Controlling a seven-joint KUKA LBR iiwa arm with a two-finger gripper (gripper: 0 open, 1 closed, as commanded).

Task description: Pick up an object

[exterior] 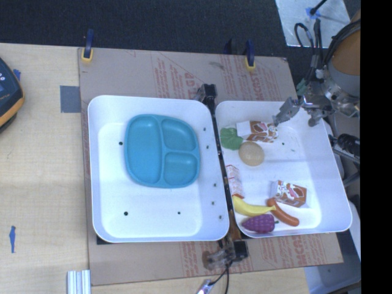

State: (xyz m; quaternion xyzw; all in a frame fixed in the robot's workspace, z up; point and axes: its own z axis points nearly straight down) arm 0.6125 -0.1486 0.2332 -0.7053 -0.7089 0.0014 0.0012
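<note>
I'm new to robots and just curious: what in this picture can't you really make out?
- Gripper, camera view: too small and blurred to tell its fingers' state.
- Printed packets: labels too small to read.
- Banana: partly covered by the sausage and grapes.
- Dark device: cut off by the left edge.

A robotics lab: clamped cardboard (184,72) on a bench (37,182) bearing two white bins (101,164).
</note>
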